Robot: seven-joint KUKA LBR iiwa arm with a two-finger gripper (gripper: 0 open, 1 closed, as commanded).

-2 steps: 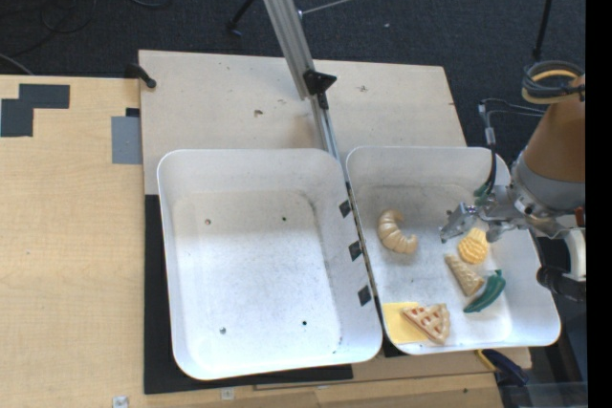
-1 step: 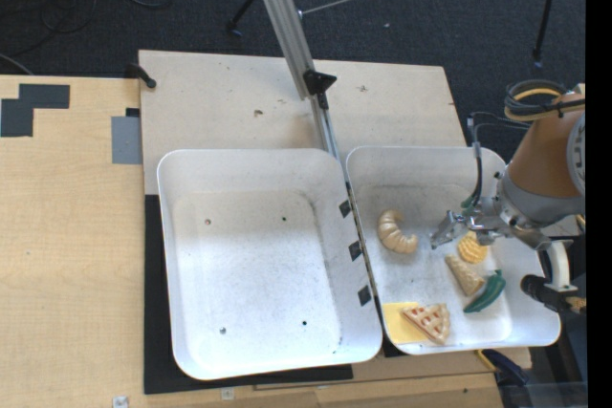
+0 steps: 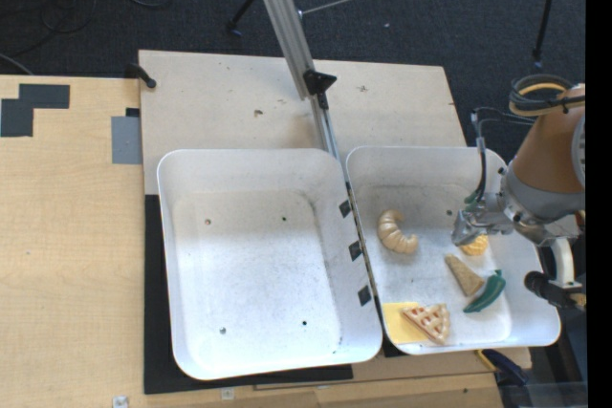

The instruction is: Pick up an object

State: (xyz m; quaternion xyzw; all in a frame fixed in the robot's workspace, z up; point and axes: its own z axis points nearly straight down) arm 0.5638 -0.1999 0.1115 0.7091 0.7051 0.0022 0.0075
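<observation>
The right bin (image 3: 411,165) holds a tan croissant (image 3: 396,233), a tan cone-shaped piece (image 3: 464,274), a green pepper (image 3: 485,292), a waffle wedge on a yellow slice (image 3: 424,321) and a small yellow piece (image 3: 475,246). My gripper (image 3: 469,232) is low at the bin's right side, directly over the yellow piece, which is partly hidden beneath it. The grey arm with its orange band (image 3: 550,153) comes in from the right.
The left bin (image 3: 249,253) lies beside the right one. A slanted aluminium rail (image 3: 287,33) rises from the divider between the bins. The wooden bench top (image 3: 67,244) spreads out to the left.
</observation>
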